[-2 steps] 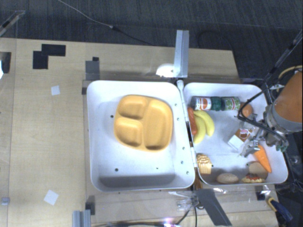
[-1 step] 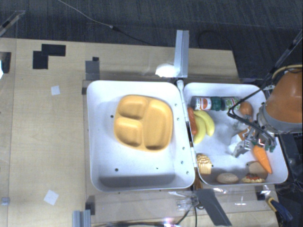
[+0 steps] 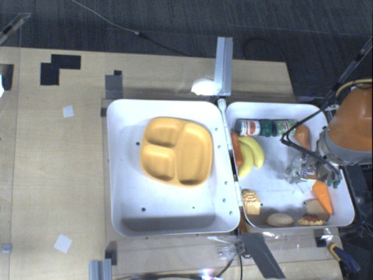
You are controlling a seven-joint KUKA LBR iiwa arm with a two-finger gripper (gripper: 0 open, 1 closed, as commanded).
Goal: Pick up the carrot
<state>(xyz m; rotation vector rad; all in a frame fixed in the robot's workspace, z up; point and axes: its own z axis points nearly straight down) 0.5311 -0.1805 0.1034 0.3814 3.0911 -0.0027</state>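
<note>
The carrot (image 3: 322, 196) is orange and tapered, and lies near the right wall of the right bin (image 3: 274, 179) with its tip toward the front. My gripper (image 3: 304, 171) hangs low over the bin floor just left of and behind the carrot's thick end, very close to it. The arm's orange band (image 3: 354, 118) rises above it at the right. Nothing shows in the gripper's grasp.
The right bin also holds a lying bottle (image 3: 265, 127), bananas (image 3: 249, 153), a red sausage (image 3: 235, 147), a waffle piece (image 3: 251, 200), bread pieces (image 3: 280, 219) and a hot dog (image 3: 312, 219). A yellow divided plate (image 3: 176, 150) sits in the left bin (image 3: 125, 203).
</note>
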